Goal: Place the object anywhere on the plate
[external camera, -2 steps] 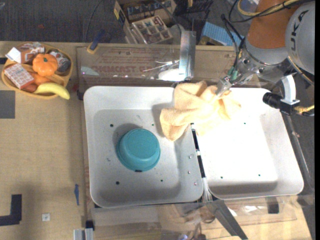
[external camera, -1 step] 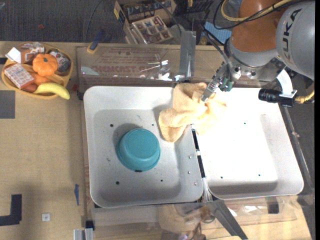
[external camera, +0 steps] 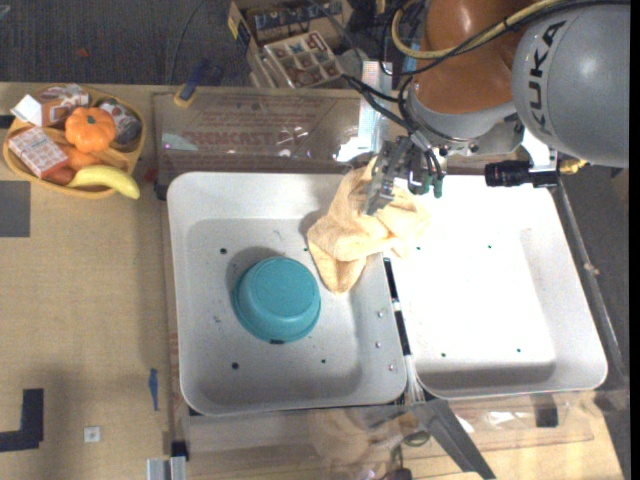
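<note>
Between the fingers of the gripper (external camera: 385, 190), at the far end of the ridge where the two bins meet, a pinch of the yellow cloth (external camera: 355, 236) is held closed, the rest hanging in soft crumpled folds down into the left bin (external camera: 200, 368). Its lower edge lies just beside the teal plate (external camera: 278, 298), a smooth round dish near that bin's middle with bare white floor around it. Beyond the ridge, the right bin (external camera: 500, 298) spreads flat and white.
</note>
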Available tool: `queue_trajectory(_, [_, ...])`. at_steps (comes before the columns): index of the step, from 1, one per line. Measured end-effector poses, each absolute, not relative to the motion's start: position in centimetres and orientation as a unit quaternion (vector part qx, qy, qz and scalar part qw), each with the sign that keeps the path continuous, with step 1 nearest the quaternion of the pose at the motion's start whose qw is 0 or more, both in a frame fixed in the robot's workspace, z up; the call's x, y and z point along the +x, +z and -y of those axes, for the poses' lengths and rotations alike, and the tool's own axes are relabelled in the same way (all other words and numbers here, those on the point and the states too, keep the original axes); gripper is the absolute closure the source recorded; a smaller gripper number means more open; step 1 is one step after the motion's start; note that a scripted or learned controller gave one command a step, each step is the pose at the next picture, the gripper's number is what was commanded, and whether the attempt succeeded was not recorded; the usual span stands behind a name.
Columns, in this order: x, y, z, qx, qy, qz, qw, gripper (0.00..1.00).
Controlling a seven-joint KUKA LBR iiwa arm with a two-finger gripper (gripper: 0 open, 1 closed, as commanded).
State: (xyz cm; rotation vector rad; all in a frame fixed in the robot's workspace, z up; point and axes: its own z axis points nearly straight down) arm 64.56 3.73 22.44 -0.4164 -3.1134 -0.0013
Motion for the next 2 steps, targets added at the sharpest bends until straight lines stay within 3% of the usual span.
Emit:
queue_trajectory(1, [64.41, 22.42, -8.76, -0.002, -0.0011, 1.000, -0.002, 1.00])
queue_trajectory(2, [64.42, 22.45, -8.74, -0.003, -0.0012, 1.000, -0.002, 0.00])
